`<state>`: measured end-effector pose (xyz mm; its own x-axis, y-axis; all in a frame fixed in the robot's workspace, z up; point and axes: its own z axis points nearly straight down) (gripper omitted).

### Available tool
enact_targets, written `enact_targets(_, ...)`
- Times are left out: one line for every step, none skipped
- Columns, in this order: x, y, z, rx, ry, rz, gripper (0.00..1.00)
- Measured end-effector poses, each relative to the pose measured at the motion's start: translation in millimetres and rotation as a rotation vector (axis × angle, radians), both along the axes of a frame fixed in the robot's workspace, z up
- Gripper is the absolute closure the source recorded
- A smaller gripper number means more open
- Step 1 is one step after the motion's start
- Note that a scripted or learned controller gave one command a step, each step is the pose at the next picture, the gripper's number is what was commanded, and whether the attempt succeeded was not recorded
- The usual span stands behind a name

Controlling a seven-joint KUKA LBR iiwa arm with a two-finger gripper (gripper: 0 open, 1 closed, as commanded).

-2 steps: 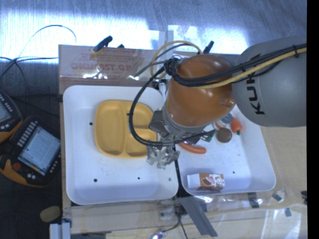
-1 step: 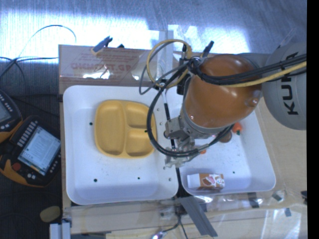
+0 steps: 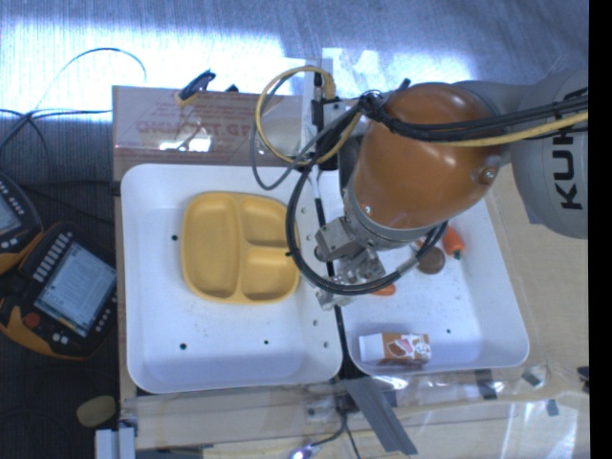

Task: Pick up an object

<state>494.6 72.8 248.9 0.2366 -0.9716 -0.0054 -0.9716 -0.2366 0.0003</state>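
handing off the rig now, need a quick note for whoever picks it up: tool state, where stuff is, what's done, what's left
Tool: low over the left side of the right bin, under the orange wrist. Whether it is open or shut cannot be told from this angle, and nothing is seen held.
Left bin: yellow divided plate, lying flat.
Right bin: small carton near the front wall; brown round item and an orange item beside it, right of the tool; another orange piece just below the tool.
Done: arm is down in the right bin.
Left: no pick confirmed; grasp and lift one object.
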Motion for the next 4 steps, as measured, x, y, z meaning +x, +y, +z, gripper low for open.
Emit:
enact_targets(21, -39, 29, 0.001, -0.001, 0.228, 1.00)
enact_targets(-4, -28, 22, 0.003, -0.002, 0.807, 1.00)
enact_targets(6, 32, -66, 0.002, 0.001, 0.809, 1.00)
enact_targets(21, -4, -27, 0.003, -0.002, 0.901, 1.00)
